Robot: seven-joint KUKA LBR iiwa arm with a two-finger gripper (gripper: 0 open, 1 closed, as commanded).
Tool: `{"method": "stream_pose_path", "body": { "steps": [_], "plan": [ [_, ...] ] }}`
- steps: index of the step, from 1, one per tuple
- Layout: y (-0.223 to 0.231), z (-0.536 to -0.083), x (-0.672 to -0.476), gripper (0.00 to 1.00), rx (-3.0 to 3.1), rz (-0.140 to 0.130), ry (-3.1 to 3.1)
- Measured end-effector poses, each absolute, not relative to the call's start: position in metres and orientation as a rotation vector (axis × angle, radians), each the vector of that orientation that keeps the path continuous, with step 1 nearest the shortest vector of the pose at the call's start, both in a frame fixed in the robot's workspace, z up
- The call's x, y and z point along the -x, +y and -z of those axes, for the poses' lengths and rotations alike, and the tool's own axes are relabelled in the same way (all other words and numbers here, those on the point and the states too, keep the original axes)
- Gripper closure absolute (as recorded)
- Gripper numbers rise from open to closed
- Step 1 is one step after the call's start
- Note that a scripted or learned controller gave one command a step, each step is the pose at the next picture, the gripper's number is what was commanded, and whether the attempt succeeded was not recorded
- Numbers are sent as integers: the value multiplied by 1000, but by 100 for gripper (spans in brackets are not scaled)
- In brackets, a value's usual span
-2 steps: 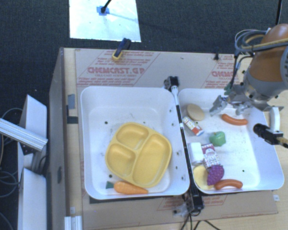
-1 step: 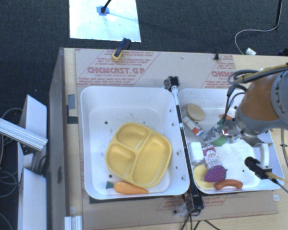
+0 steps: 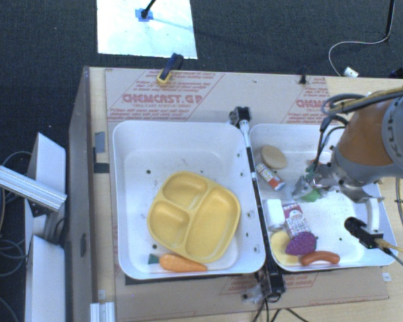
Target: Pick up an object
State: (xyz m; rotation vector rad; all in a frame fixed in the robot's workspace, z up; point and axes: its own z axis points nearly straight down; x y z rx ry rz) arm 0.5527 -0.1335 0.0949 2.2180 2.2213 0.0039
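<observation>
My gripper point(image 3: 307, 185) is low in the right bin point(image 3: 339, 215), near its middle, at the end of the grey and orange arm point(image 3: 366, 143). A small green object point(image 3: 314, 195) lies right under its tip; whether it is gripped is hidden. To the left lie a tan round piece point(image 3: 274, 157) and a small red and white tube point(image 3: 269, 176). At the bin's front are a white block point(image 3: 275, 212), a red and white carton point(image 3: 295, 220), purple grapes point(image 3: 301, 243), a sausage point(image 3: 319, 258) and a yellow disc point(image 3: 279, 248).
The left bin point(image 3: 124, 193) holds a yellow divided plate point(image 3: 195, 215) and a carrot point(image 3: 181, 263) at its front edge. A black bar point(image 3: 252, 180) runs between the two bins. A bare patch of floor lies at the right bin's front right.
</observation>
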Motion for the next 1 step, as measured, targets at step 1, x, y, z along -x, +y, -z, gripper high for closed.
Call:
{"method": "stream_pose_path", "body": {
  "steps": [1],
  "plan": [
    [-61, -185, -571, 100, -2215, -5, 2225]
  ]
}}
